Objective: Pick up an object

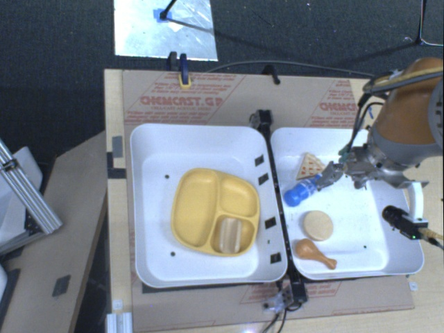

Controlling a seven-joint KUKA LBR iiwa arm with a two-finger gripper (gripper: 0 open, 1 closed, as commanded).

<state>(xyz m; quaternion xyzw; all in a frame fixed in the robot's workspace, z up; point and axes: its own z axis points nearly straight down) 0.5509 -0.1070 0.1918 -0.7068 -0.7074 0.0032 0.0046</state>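
Camera view: arm (pixel 409 116) comes in from the right, over the right bin (pixel 361 210); gripper (pixel 331 174) sits low in that bin's upper-left part, tilted down toward the left.

Blue bottle (pixel 300 191) lies on its side on the right bin floor, close to the wall shared with the left bin (pixel 152 186); long axis runs diagonally, lower-left to upper-right; rounded solid-blue end points lower-left at the divider, paler end points upper-right and meets the gripper tip. Contact zone is too small and blurred; cannot tell how far the gripper is open, or whether it actually has the bottle.

Other items in the right bin: tan triangular wedge with a grid pattern (pixel 310 165) just above the bottle, near the gripper; round beige disc (pixel 318 225) just below the bottle, apart from it; brown toy drumstick (pixel 316 252) below the disc, fat end left, thin end pointing right and slightly down.

Left bin: yellow divided plate (pixel 208 207) sits roughly central, three compartments; a pale translucent item (pixel 229 234) lies in its lower-right compartment, type unclear.

Both bins rest on a printed cardboard sheet (pixel 180 99) on the bench.
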